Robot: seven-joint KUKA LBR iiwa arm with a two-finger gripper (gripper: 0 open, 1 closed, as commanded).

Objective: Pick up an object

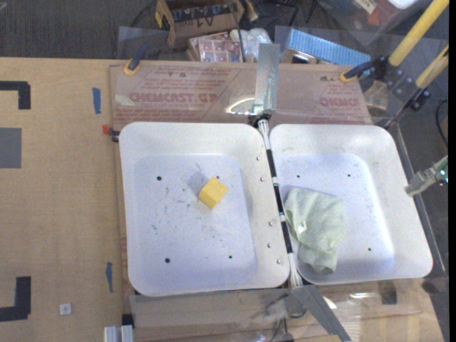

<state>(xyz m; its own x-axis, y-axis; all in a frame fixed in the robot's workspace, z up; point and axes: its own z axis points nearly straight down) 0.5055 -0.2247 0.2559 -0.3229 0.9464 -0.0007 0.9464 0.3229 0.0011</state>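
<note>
Camera view shows you the gripper (420, 182) at the far right, just over the outer rim of the right bin (399, 148). Only its grey tip and a small green-blue part behind it come into the picture. It is too small and too blurred there, so you cannot tell if it is released or clenched. You see nothing held at its tip.

From the gripper, the nearest thing is the cloth (317, 226). It is pale green and crumpled, and it lies to the left of the gripper and a little toward the front edge of the same bin. The cloth rests against the wall that this bin shares with the left bin (135, 212), and one end of it reaches to the front corner. The gripper and the cloth are apart, with bare white bin floor between them.

Further left from the gripper, across the divide between the bins, you find the yellow block (212, 192). It sits alone near the middle of the left bin, turned at an angle to the walls, and it is well apart from the gripper. It touches no wall.

Beyond the bins, behind the gripper's line, a cardboard sheet (178, 95) with red print lies flat on the bench (57, 191).
</note>
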